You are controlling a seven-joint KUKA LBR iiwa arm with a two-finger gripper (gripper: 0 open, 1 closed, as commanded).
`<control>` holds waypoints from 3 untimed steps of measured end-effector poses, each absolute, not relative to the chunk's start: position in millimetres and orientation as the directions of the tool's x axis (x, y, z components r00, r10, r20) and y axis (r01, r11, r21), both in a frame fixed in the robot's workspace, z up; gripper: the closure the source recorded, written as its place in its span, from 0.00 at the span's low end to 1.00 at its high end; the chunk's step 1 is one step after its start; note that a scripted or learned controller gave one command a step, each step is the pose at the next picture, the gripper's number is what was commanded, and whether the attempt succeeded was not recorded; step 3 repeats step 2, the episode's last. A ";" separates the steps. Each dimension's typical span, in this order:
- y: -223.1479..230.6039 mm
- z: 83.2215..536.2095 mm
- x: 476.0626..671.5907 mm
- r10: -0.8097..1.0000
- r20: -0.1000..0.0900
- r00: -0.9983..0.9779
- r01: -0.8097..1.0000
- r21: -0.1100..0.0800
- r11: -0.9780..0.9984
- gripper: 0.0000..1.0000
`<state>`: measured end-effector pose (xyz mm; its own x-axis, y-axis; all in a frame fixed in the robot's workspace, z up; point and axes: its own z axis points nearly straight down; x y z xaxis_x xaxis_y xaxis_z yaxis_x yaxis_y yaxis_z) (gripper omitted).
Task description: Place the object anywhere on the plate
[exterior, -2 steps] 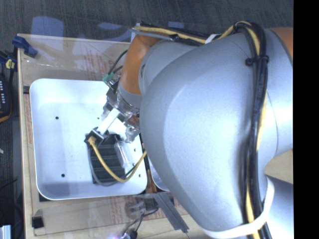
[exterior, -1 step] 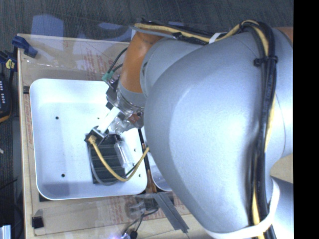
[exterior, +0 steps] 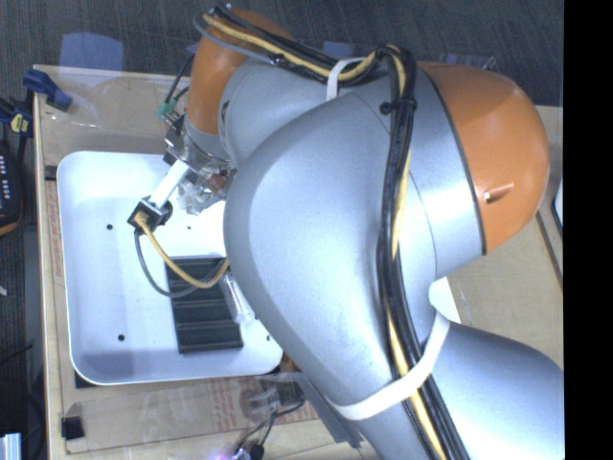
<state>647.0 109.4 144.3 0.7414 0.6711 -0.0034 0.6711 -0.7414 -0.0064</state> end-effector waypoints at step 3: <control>145.4 147.4 628.3 0.494 -0.007 0.869 0.494 -0.005 -0.869 1.00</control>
